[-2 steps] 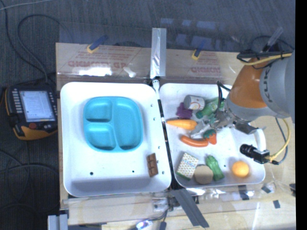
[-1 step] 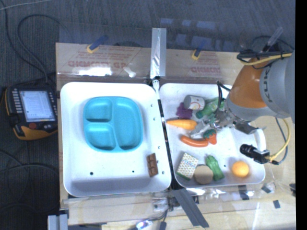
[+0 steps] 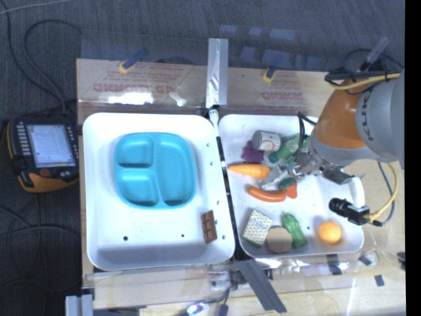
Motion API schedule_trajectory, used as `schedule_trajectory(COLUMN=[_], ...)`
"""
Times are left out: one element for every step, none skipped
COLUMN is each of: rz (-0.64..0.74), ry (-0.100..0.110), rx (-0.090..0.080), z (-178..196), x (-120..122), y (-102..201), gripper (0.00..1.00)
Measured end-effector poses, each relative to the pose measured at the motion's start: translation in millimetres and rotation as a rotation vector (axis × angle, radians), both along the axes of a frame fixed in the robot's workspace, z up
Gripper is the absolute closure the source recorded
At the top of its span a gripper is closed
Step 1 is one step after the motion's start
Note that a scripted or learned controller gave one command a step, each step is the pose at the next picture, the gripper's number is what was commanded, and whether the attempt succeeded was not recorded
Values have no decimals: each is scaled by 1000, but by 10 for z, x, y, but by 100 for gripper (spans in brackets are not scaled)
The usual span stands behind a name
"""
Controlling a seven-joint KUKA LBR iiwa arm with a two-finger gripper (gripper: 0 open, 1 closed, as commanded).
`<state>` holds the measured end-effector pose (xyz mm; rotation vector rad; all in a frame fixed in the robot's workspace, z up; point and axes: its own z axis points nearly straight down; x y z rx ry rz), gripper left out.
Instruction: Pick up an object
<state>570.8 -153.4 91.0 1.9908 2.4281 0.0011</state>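
Reaches in from the right over the right bin (image 3: 309, 212), with the grey arm (image 3: 388, 120) and its orange band bent down toward the bin's middle; sets the hand (image 3: 287, 173) low among the toys there, just right of the orange carrot (image 3: 248, 170) and just above the red-orange pepper (image 3: 265, 193); cannot tell the hand's state, apart or together, nor anything clamped in it, given metal parts blurred against the clutter.

Shows beyond the hand, toward the far wall, a grey can (image 3: 266, 139) on its side, a purple lump (image 3: 250, 153) just below and left of it, and a green piece (image 3: 287, 149) to the can's right, close against the hand.

Finds along the near wall a yellow-green checked block (image 3: 256, 226), a tan lump (image 3: 279, 241) touching it, a dark green gherkin-like toy (image 3: 294, 230) resting against the tan lump, and an orange ball (image 3: 329, 232) apart in the near right corner.

Holds in the left bin (image 3: 105, 229) a blue divided plate (image 3: 156, 170) lying flat near the middle, and a small brown ridged bar (image 3: 209, 226) against the right wall toward the front.

Carries both bins side by side on the bench (image 3: 151, 84), meeting along the middle; leaves a teach pendant (image 3: 43, 151) on the dark floor, well left of the bench.
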Motion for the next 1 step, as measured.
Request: schedule_trajectory(rz=[0], ry=[0], rx=[0], z=[0], x=[0], y=[0], gripper=[0])
